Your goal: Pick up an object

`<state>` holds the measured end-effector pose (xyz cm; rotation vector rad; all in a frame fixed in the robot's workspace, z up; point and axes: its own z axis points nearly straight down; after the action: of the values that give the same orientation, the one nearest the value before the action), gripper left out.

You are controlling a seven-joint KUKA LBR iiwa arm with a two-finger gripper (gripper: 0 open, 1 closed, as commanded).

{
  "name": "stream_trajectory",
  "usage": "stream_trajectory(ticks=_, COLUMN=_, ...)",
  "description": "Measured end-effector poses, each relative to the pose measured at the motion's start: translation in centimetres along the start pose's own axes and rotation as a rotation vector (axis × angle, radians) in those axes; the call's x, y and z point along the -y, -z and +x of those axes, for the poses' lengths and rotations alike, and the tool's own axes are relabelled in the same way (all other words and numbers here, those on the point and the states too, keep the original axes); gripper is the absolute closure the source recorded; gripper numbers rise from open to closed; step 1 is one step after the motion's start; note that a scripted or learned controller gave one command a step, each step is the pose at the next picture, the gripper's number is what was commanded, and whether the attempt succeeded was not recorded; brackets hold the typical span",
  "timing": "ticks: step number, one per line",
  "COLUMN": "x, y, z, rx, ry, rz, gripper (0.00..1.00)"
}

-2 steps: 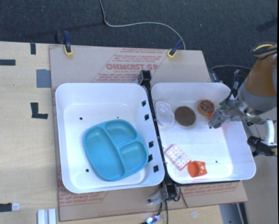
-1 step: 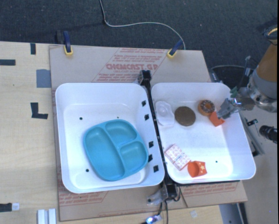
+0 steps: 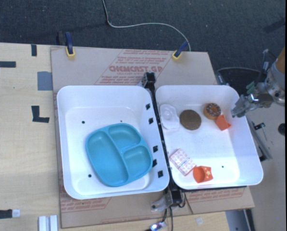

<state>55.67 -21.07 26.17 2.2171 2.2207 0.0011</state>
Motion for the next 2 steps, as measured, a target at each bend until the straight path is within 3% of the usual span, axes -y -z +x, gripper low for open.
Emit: stream_trajectory(ticks=2, x=0.1, y=-3.0, z=11.0, rx=-0.004, ry=0.004, rz=0.006, gripper=1.00)
